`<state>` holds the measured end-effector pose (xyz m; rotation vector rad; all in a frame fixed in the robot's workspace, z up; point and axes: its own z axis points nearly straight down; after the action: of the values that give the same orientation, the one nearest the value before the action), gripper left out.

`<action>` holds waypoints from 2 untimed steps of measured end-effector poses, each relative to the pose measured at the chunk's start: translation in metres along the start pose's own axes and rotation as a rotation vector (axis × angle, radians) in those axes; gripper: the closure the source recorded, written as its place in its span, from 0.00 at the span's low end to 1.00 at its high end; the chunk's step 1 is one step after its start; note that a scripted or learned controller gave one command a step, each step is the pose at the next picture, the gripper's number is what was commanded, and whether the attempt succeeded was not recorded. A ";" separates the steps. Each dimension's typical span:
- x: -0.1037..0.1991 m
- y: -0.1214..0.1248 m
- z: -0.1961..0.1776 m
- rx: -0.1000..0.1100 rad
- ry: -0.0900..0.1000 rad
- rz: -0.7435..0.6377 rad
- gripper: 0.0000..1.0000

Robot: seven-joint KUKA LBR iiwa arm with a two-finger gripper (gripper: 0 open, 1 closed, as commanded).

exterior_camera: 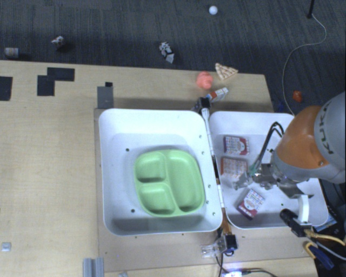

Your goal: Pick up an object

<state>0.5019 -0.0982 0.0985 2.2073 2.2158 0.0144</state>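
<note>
Hovering low inside the right-hand white bin (319,213), the claw (254,177) is reaching in from the grey arm (305,149) with its orange band; whether it is wide or narrow I cannot tell, since the metal parts are blurring together at this size. Nothing is visibly sitting in its grip.

Just below the claw, a small red-and-white packet (251,203) is lying tilted on the bin floor, close to the claw's tip (touching or not, the view is not showing). Just to the left of the claw, a second red-and-white packet (233,166) is lying flat, and above that a third packet (235,145) is resting nearer the bin's far wall. All three are staying in the right bin, left of the arm.

Across the divider, the left white bin (116,162) is holding a light green sectioned tray (169,181), sitting flat near the bin's middle with three compartments facing up.

Beyond the bins, on the far edge of the wooden counter (48,178), a pink ball (204,80) is lying beside a tan triangular piece (226,71), with a small red-and-white tube-like item (218,94) just below them. On the dark carpet (108,27) past the counter, a small white ball (213,10) is resting well apart from everything else.
</note>
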 end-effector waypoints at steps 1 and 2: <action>0.013 -0.012 0.011 0.001 -0.003 0.003 0.00; 0.014 -0.009 -0.001 -0.004 -0.002 0.001 1.00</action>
<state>0.4926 -0.0843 0.0990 2.2052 2.2114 0.0164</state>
